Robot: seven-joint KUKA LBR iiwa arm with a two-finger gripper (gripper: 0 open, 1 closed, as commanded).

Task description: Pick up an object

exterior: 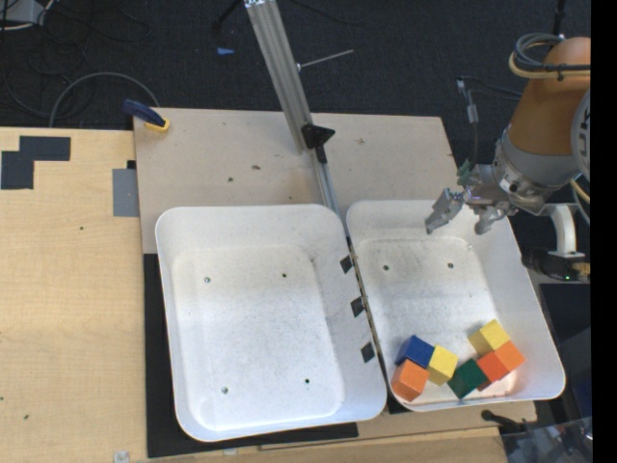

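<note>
Your gripper hangs over the right bin's far rim, fingers spread with nothing between them. The blocks sit bunched in that bin's near corner, well apart from it.

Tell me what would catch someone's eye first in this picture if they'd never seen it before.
The bright cluster of colored blocks stands out most, huddled in the near corner of the right bin: blue, yellow, orange and green against white. Next is the robot's hand, hanging over that bin's far edge, well away from the blocks, with open fingers and nothing between them.
</note>
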